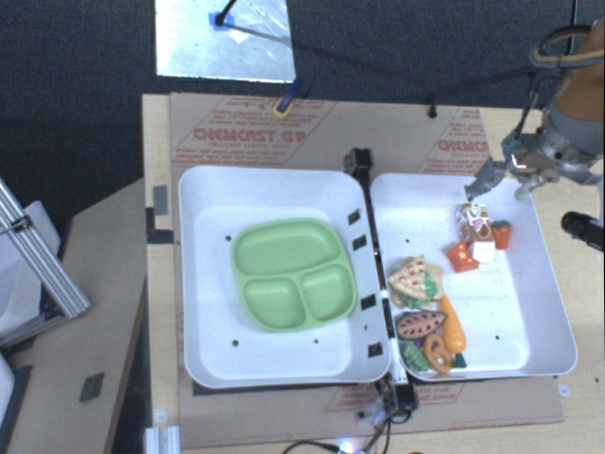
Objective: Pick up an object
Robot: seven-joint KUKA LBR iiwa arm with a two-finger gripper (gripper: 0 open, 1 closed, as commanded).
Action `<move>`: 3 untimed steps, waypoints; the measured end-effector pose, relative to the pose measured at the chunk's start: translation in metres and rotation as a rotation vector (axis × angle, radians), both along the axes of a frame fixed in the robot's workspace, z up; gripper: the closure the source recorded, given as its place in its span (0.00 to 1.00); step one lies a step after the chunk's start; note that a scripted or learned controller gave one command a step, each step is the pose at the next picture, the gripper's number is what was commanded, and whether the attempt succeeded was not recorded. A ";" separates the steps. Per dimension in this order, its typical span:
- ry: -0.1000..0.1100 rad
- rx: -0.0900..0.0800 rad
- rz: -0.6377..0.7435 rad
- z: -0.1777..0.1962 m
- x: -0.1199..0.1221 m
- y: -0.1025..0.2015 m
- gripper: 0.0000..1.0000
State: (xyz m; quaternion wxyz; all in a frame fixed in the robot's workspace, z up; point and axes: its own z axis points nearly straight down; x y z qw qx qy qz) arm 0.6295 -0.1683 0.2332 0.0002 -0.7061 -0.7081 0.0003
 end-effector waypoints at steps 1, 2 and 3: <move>0.001 0.000 -0.002 -0.047 0.005 -0.007 0.00; 0.002 0.001 -0.002 -0.103 -0.002 0.000 0.00; -0.023 -0.007 -0.002 -0.120 0.005 -0.002 0.00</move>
